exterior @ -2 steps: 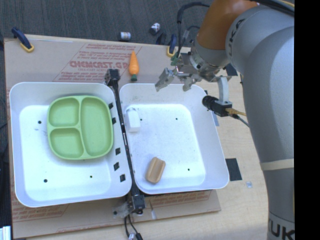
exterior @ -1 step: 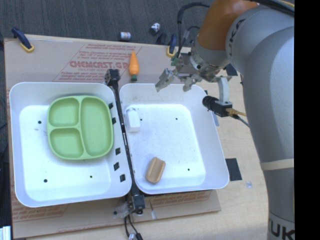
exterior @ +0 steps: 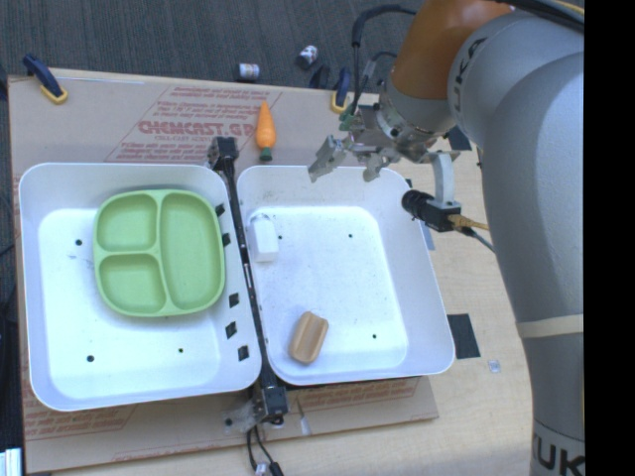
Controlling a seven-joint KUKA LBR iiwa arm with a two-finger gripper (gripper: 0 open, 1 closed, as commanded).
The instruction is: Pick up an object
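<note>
- The hand (exterior: 347,163) hangs above the far rim of the right bin (exterior: 422,296), its two fingers spread apart with nothing between them.
- The grey arm (exterior: 516,117), with its orange band (exterior: 437,28), reaches in from the right.
- A tan, bread-like object (exterior: 309,337) lies near the front of the right bin, well apart from the hand.
- A small white block (exterior: 264,236) rests against the same bin's left wall.
- The left bin (exterior: 40,296) holds a light green divided plate (exterior: 159,253), lying flat with three compartments.
- An orange carrot-shaped toy (exterior: 265,127) sits on the cardboard sheet (exterior: 189,117) behind the bins, outside both.
- Two small metallic items (exterior: 248,70) lie on the desk (exterior: 149,18) beyond the cardboard.
- A blue-and-yellow clamp (exterior: 45,77) grips the sheet's far left corner.
</note>
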